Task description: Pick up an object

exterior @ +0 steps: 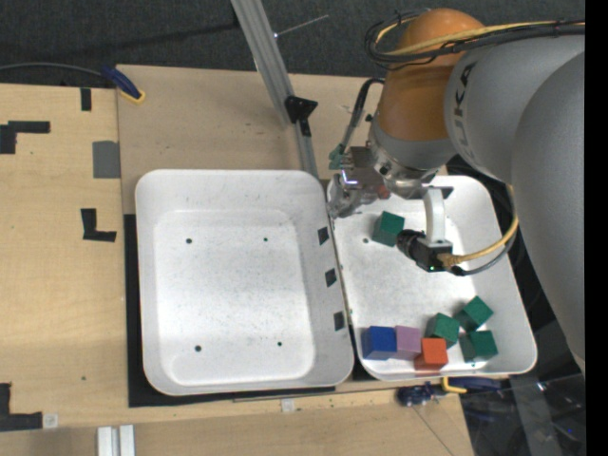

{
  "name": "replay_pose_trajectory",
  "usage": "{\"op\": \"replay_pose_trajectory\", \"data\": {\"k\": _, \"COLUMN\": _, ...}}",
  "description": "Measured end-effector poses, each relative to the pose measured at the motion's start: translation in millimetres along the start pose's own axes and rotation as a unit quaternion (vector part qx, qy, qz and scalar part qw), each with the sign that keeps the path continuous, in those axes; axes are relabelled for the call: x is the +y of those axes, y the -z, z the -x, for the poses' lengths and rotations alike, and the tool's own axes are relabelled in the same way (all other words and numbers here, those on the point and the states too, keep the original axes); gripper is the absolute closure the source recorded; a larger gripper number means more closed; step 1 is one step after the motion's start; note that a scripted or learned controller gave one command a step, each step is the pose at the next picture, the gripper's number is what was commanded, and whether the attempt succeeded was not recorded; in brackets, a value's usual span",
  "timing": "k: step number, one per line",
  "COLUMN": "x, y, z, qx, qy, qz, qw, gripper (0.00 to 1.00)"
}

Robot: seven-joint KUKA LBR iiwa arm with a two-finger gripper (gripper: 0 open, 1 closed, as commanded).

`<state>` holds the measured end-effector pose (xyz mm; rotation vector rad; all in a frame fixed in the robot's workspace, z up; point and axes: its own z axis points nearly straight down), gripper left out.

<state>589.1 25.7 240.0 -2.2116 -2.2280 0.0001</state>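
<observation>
Your arm (494,93) looms closest, grey bulk with the orange band, reaching over the right bin (508,255). Whether the gripper (353,190), low at that bin's upper left corner, is clenched or released, you cannot tell. Nothing shows in it. The left bin (228,274) lies beside it, their walls touching. Your nearest target is the lone green block (388,227), just beside the gripper; centre over it and descend straight, minding the wall and the cabled fitting (425,248) alongside. Smaller blocks crowd the near edge: blue (379,341), purple (408,339), orange (433,351), three green (470,326).
</observation>
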Motion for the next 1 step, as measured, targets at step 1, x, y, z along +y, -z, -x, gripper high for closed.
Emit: {"op": "replay_pose_trajectory", "data": {"k": 1, "x": 6.7, "y": 6.1, "z": -54.0, "qx": 0.0, "qy": 0.0, "qz": 0.0, "qw": 1.0, "gripper": 1.0}}
